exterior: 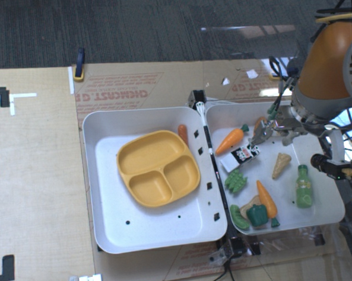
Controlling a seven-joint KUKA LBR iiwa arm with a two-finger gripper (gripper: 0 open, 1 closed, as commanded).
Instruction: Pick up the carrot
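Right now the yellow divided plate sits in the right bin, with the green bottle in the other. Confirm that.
Not quite. The camera view shows the yellow divided plate in the left bin; the green bottle stands in the right bin, so they are in separate bins.

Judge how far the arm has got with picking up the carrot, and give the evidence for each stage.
Done: the end effector has reached the right bin, beside the upper carrot. In hand: nothing visibly; that carrot lies on the bin floor, and a second carrot lies lower down. Left: grasping and lifting one.
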